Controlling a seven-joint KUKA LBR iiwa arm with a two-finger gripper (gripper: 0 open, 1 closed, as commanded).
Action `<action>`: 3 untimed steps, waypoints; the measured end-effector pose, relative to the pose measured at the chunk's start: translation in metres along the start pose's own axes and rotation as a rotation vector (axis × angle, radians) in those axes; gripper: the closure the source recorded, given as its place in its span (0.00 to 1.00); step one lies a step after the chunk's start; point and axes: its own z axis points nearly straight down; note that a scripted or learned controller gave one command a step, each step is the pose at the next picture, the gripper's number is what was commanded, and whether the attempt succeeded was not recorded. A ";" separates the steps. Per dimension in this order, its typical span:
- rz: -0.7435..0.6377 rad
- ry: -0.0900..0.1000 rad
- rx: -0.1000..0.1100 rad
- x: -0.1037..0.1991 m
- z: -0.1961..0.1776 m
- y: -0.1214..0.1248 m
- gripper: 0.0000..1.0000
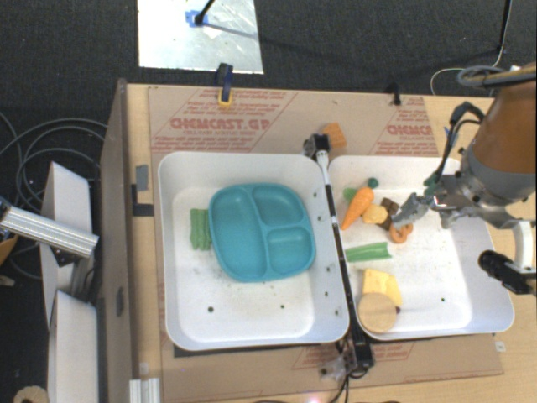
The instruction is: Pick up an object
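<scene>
Pincer [409, 214] is seen low in right bin [482, 305], tips just beside orange ring [399, 233] & brown piece [389, 203]; open or shut can't be told, no grasp is seen. Carrot [358, 205] lies left of it, green strip [367, 252] below. Left bin [180, 309] w/ teal tray [262, 230] sits alongside on cardboard-topped counter [252, 120]. Dark carpet [67, 49] is seen around.

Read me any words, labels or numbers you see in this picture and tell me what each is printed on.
"CHEMCAST GP", red print on the cardboard sheet behind the left bin.
The same red print repeats behind the right bin, partly covered by the arm; lettering blurred.
The smaller red lines around both are too blurred to read.
</scene>
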 end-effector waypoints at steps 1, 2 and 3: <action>-0.003 0.000 0.003 -0.001 0.096 0.050 0.00; 0.001 -0.001 -0.003 -0.017 0.156 0.067 0.00; 0.001 -0.004 -0.010 -0.018 0.141 0.069 1.00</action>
